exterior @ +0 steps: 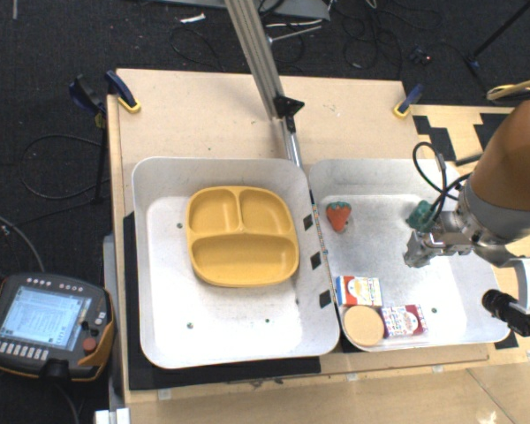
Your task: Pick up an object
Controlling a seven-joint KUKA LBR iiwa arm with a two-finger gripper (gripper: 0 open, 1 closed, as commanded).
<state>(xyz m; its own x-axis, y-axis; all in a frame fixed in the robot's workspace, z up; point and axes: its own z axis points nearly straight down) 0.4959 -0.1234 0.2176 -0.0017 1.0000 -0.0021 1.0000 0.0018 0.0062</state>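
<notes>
You have four candidates in the right-hand shallow white bin (pixel 477 312), and the red toy strawberry with the green cap (pixel 338 215) is the easiest, because it lies alone with bare floor all round it. Take it as your landmark. The tool (pixel 421 250) hangs well to the right of the strawberry and a little nearer the bench's (pixel 203 113) front edge, above bare bin floor. Bring it across until it stands over the berry, then go straight down. Below the strawberry, toward the front rim, the small white and orange carton (pixel 358 289), the round tan disc (pixel 365 325) and the red and white box (pixel 402 321) lie bunched together; leave those. The tool touches nothing that you can make out, and I cannot tell how far apart its ends stand.
</notes>
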